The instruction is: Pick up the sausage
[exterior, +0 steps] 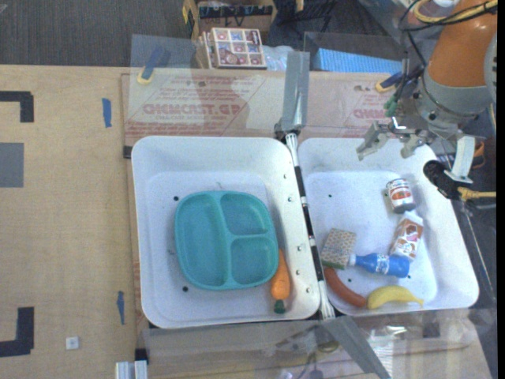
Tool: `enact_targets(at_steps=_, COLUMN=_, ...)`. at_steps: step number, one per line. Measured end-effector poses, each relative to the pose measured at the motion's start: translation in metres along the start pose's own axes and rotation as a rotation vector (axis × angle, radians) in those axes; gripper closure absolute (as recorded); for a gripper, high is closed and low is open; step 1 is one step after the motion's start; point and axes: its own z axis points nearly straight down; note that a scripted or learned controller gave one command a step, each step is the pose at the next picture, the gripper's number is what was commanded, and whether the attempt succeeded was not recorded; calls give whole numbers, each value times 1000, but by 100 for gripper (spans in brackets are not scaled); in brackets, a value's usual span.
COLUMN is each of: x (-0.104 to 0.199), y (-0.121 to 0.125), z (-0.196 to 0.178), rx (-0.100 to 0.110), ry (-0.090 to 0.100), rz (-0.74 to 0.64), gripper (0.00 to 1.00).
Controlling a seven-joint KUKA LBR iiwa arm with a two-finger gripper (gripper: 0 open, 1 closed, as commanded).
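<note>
Reddish-brown sausage (345, 288) lies along the right bin's (454, 235) near-left corner, about seven o'clock. Touching or just beside it: a banana (394, 295), a blue bottle (382, 264) and a speckled sponge (339, 246). Two small containers (400, 195) bear unreadable labels. The gripper (389, 139) hovers at twelve o'clock, fingers apart, holding nothing.

Gripper (392, 139) open above right bin's (461, 235) far edge; sausage (344, 287) at its near-left corner, touching banana (394, 296), beside blue bottle (382, 264) and sponge (338, 247); left bin (205, 160) has teal tray (226, 240) and carrot (280, 279).
</note>
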Motion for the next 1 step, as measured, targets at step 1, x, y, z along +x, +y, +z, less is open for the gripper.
enact_targets(at_steps=1, x=37, y=-81, z=47, rx=0, ry=0, rz=-203, gripper=0)
